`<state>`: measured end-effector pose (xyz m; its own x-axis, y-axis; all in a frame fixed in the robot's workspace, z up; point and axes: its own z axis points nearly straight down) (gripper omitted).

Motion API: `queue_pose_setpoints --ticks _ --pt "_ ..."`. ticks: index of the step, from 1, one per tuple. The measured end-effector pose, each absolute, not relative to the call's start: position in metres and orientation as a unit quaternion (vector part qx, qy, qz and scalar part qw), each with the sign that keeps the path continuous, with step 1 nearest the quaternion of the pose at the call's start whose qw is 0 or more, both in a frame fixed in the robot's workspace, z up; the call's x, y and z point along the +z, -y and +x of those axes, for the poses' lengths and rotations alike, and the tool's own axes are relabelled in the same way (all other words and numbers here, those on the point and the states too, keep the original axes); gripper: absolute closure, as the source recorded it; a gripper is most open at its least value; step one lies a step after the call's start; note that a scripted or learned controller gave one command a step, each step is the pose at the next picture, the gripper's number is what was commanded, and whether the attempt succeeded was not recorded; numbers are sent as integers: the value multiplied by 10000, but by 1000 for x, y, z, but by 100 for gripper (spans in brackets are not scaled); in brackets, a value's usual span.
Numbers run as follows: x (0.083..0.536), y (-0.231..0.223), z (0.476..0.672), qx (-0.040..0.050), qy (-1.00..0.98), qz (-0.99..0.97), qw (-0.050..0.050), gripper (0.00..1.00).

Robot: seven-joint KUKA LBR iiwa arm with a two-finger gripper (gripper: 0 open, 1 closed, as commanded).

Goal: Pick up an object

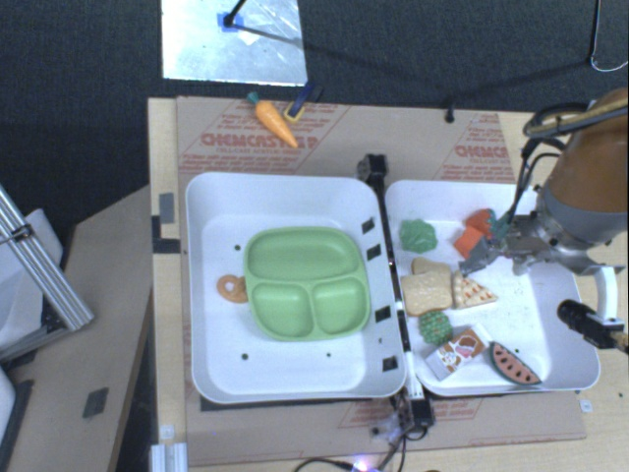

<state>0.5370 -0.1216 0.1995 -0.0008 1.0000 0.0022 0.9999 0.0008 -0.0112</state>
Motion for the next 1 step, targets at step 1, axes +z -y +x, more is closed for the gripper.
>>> queue_pose_setpoints --ticks 1 --pt "205 121 540 -4 7084 -7058 -4 0"
